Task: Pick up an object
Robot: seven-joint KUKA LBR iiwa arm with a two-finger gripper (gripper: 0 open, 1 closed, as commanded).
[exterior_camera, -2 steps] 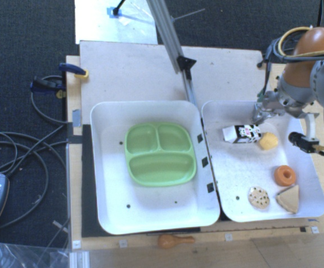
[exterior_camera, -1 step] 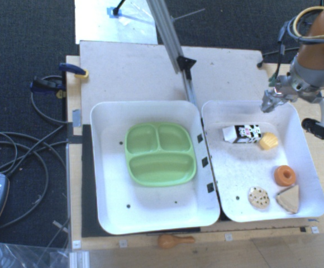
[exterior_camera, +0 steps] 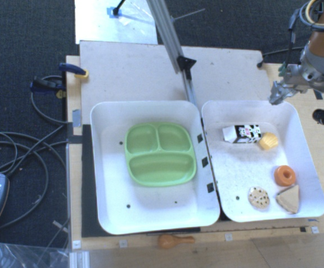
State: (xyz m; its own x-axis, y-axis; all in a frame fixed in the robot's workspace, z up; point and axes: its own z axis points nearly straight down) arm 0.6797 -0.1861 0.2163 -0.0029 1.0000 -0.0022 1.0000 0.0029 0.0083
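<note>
The right bin [exterior_camera: 304,144] holds a small milk carton [exterior_camera: 242,133] lying on its side, with a yellow cupcake-like toy [exterior_camera: 268,141] touching its right end. Lower down lie an orange donut [exterior_camera: 285,175], a speckled cookie [exterior_camera: 258,197] and a tan sandwich wedge [exterior_camera: 289,199]. My gripper [exterior_camera: 277,95] hangs above the bin's far right corner, well clear of every object, and nothing shows between its fingers.
The left bin [exterior_camera: 103,166] holds a green divided plate [exterior_camera: 160,153]. A slanted metal pole [exterior_camera: 170,32] crosses the back board. An orange toy [exterior_camera: 175,240] lies on the bench in front of the bins. Cables and a clamp [exterior_camera: 61,80] sit at the left.
</note>
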